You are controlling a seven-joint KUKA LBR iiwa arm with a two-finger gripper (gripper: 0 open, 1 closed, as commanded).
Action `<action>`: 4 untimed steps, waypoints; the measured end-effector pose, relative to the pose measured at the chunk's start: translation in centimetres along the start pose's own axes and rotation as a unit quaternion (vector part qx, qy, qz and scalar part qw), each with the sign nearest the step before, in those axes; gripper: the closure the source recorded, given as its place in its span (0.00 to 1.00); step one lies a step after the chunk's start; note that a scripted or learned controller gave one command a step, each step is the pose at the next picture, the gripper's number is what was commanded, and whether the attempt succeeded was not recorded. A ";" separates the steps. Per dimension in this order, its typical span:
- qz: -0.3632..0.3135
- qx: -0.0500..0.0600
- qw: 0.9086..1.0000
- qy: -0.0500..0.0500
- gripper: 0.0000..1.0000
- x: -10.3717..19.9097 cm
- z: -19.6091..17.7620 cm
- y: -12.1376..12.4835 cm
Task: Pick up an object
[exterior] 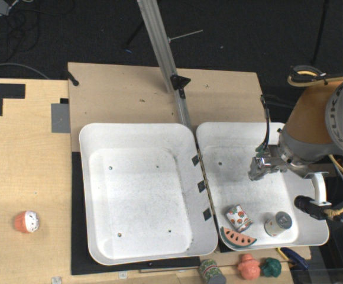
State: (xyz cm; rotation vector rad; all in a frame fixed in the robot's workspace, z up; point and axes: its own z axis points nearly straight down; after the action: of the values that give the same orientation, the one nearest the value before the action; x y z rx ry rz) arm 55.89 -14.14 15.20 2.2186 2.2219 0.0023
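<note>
At the right edge of the frame, the arm [313,123] is reaching in over the right bin [236,141], its grey and orange bulk cut off by the border and covering the bin's far right side. The gripper [259,169] is hanging low over the bin's middle, just left of the wrist, and its metal tip is too small and blurred to read; whether it is released or clenched is something I cannot tell, and nothing is showing between its parts. Near the bottom of the right bin, a small red-patterned box [238,218] is lying tilted, with a watermelon slice toy [239,239] sitting just below it against the bin's lower lip, partly over the rim. To the right of these a grey cylinder [278,223] is resting near the bin's lower right corner. All three are lying well apart from the gripper. The left bin [94,141] is lying beside the right one, touching along the dividing edge. Below the bins, at the bottom of the frame, a few small toys are lying, partly cut off and hard to identify. At lower left, an orange and white ball [26,222] is sitting on the wooden bench [18,158].
</note>
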 end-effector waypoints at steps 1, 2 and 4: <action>0.000 0.000 1.000 0.000 1.00 -0.1 -5.3 0.1; -0.001 0.002 1.000 0.001 1.00 4.6 -4.6 1.6; -0.001 0.002 1.000 0.001 1.00 14.5 -6.1 4.3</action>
State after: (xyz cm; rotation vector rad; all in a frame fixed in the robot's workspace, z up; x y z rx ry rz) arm 60.19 0.37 21.34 2.2189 2.2268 0.0009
